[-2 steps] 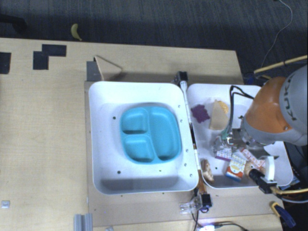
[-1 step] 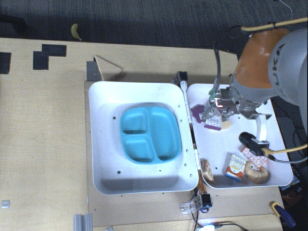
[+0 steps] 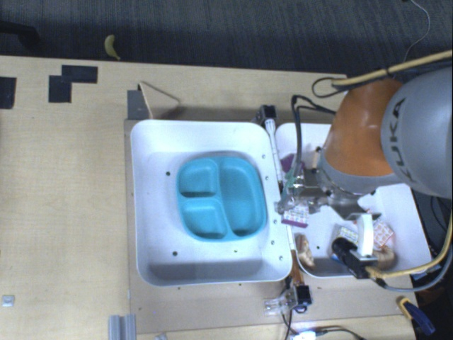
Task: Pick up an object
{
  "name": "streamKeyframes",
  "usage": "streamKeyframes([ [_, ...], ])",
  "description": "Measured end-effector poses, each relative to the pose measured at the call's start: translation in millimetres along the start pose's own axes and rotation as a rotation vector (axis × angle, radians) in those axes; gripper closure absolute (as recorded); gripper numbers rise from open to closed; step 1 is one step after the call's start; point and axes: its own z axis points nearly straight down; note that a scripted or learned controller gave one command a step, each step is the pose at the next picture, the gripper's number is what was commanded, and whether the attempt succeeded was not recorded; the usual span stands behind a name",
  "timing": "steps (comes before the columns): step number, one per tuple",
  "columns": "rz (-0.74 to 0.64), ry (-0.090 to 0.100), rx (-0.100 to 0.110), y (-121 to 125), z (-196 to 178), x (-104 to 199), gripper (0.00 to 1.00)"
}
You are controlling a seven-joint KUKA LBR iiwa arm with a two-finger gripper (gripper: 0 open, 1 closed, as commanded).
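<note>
Camera view, "KUKA" lettering on grey arm (image 3: 417,140), gripper (image 3: 297,197) state unclear, blue divided tray (image 3: 219,197) in left bin (image 3: 152,211)

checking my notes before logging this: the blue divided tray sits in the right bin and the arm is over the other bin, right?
Not quite. The camera view shows the blue tray in the left bin, not the right one. The arm is over the other bin, the right bin, as you said.
</note>
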Motion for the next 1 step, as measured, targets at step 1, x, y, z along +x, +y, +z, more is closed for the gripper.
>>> streamKeyframes([
  [1, 0.000, 0.000, -0.002, 10.1, -6.7, 58.0, 1.00],
])
